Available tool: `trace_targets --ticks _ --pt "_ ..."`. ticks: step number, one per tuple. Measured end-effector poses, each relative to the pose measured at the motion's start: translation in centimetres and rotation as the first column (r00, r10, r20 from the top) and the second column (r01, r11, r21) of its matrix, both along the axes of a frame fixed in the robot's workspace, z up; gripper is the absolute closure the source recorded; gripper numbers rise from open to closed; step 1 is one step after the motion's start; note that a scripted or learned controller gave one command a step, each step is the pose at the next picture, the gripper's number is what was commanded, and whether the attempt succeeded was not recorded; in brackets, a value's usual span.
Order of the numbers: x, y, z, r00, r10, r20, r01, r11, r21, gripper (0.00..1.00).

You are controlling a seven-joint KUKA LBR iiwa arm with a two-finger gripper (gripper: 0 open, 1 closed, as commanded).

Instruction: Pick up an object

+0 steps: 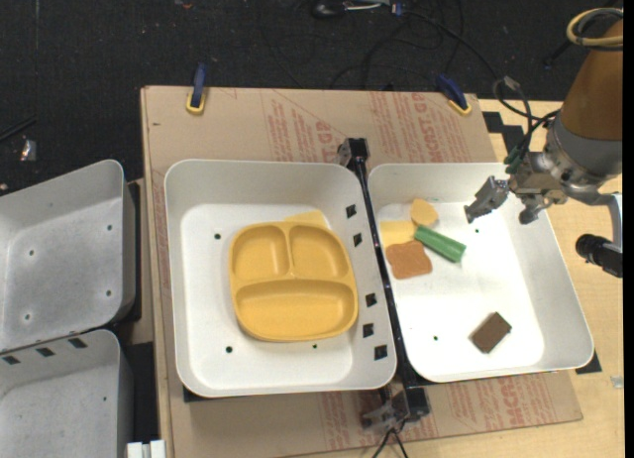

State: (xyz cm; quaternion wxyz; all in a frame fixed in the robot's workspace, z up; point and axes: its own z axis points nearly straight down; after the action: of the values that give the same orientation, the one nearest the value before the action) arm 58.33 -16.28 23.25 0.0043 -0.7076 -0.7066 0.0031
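In the right bin (555, 278), several small items cluster at the upper left: a green cylinder (439, 244), a round yellow piece (424, 212), a yellow square piece (396, 232) and an orange-brown slab (408, 261). Near the bin's front lies a dark brown block (489, 331), apart from the others. My gripper (505, 208) hangs over the bin's back part, to the right of the cluster and above the bin floor. Its fingers stand open with nothing between them.
The left bin (198, 248) holds a yellow divided tray (293, 282) with a pale yellow flat piece (309, 219) tucked behind it. A black divider (371, 258) runs between the bins. Grey metal panels (59, 248) lie off to the left.
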Motion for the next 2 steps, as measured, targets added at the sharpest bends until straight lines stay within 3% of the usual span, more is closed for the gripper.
trace_targets --ticks 1,2 --pt "0.2 0.0 0.5 1.000 0.002 0.010 -0.002 1.000 -0.002 0.00" --pt "0.2 0.6 -5.8 1.000 0.001 0.005 -0.001 1.000 -0.001 0.00"
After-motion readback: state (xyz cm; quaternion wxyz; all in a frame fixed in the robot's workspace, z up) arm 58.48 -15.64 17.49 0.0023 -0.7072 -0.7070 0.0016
